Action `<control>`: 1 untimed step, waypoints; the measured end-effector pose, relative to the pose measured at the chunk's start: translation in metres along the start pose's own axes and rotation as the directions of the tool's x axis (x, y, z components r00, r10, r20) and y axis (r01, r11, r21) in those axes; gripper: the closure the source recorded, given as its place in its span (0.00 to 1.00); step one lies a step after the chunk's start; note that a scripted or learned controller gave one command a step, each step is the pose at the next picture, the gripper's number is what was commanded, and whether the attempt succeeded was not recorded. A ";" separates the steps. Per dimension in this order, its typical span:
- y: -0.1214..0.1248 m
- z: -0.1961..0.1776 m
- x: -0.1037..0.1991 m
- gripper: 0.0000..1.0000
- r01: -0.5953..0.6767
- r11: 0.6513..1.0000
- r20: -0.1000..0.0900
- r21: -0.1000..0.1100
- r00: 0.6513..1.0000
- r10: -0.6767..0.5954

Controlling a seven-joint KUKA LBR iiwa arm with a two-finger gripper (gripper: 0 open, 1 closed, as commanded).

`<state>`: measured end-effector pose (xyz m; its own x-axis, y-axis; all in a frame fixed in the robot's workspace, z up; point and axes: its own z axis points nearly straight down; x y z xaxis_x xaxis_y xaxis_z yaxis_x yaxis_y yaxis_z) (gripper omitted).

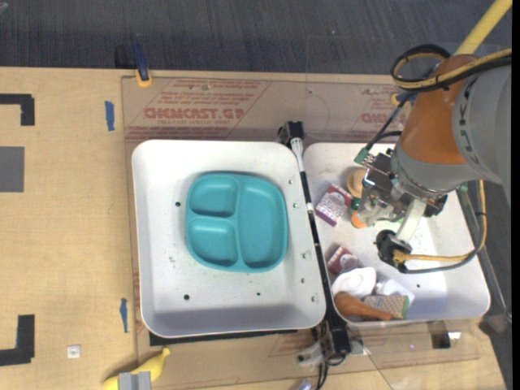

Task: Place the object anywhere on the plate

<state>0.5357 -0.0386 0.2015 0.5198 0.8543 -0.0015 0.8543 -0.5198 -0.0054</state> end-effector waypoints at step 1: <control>-0.057 0.019 0.044 1.00 -0.062 0.998 0.000 0.007 0.998 0.062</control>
<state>0.5104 0.0288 0.1827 0.5721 0.8202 -0.0018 0.8201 -0.5720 -0.0122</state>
